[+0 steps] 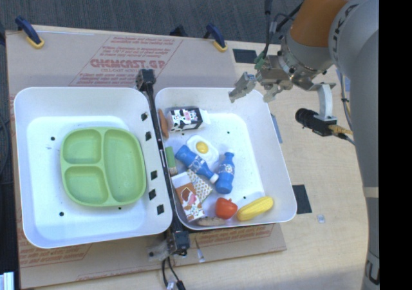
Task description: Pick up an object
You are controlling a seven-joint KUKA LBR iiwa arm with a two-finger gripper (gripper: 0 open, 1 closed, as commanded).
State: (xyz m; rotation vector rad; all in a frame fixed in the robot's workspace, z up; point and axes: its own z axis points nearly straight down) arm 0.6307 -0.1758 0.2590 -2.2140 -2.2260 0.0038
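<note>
Gripper [254,88] spread, empty, above right bin [277,153] far rim; approach step, next descend onto milk carton [185,118].

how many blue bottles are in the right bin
2. One blue bottle lies near the right bin's middle beside the fried egg toy; a smaller blue bottle lies just right of it. Clutter might hide others.

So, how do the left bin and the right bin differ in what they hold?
The left bin holds one thing, a green divided plate lying flat near its middle. The right bin holds many small things, among them a yellow banana, a red tomato and a cow-patterned carton, crowded toward its left and near sides. Both bins are shallow, white and about equal in size.
</note>
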